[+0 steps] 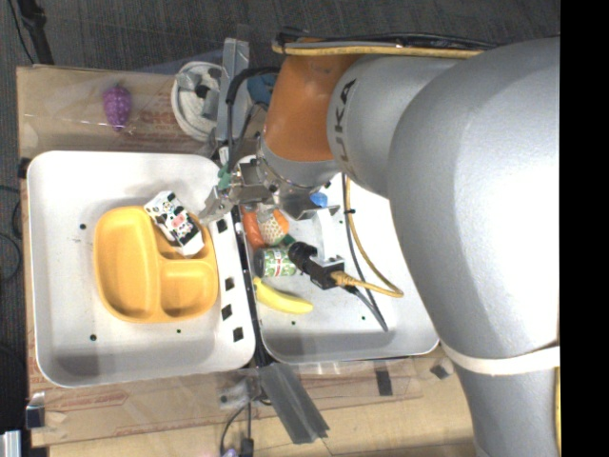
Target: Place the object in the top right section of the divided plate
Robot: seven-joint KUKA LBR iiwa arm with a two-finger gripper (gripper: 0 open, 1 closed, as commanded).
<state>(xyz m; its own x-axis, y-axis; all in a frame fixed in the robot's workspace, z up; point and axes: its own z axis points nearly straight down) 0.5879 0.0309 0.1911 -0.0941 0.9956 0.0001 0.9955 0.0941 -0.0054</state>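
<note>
Bench: a brown board (67, 112) on dark carpet, bearing two shallow white bins side by side.
Behind the bins: a small purple thing (116, 105) and a coil of white cable (195, 93) lie on the board near the left bin's far edge.
Left bin (57, 350): holds a yellow divided plate (124, 284), which lies flat towards the middle.
Task's thing: a small black-and-white patterned object (174, 222) lies tilted on the plate's upper right corner, partly over the rim there.
Arm (457, 179): reaches in from the right over the right bin, with its orange band above the wall shared by the two bins.
Gripper (221, 201): sits over that shared wall, at the left bin's upper right edge.
Object and gripper: the patterned object lies just to the lower left of the gripper, near it; it does not look gripped, though whether the two touch cannot be told.
Gripper state: cannot be told from this view.
Right bin (324, 336): near its left wall lie a banana (283, 300), a green can (276, 263) above it, and an orange and white thing (265, 225) close under the wrist.
</note>
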